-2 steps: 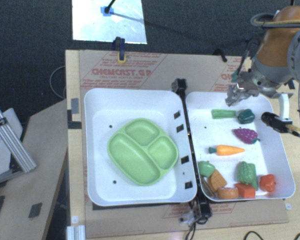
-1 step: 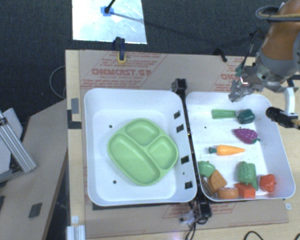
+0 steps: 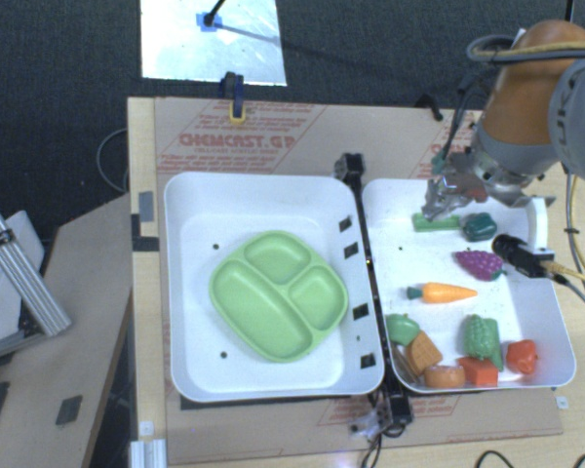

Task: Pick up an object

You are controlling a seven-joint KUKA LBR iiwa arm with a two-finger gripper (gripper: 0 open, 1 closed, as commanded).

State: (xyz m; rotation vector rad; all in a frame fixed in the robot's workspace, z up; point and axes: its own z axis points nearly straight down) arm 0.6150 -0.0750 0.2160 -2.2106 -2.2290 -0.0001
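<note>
The grey arm with the orange band is seen reaching in from the right, and its two-finger gripper (image 3: 439,206) is poised low over the far end of the right-hand shallow white bin (image 3: 556,334). Directly beneath the tips, a flat green plastic piece (image 3: 437,223) is lying against the bin floor, with a dark teal rounded toy (image 3: 480,227) just beside it. Whether anything is gripped cannot be told from here: the tips are blurred together against the green piece, and nothing is clearly seen between them. Nearer the camera, a purple bunch of toy grapes (image 3: 479,262) and an orange toy carrot (image 3: 444,292) are spread across the middle of the bin, while a green toy pepper (image 3: 481,336) and a red toy tomato (image 3: 522,356) are crowded along the near wall with some other orange and red pieces. The left-hand white bin (image 3: 195,261) is occupied by 1 pale green sectioned plastic plate (image 3: 278,295) with 3 compartments. The step in hand is judged to be the approach or closing on the flat green piece, so the pick is not yet shown as done. A firm closure on that thin piece would be called for next, followed by a straight lift; since the piece lies so flat, a slip or a missed grasp is to be feared.
</note>
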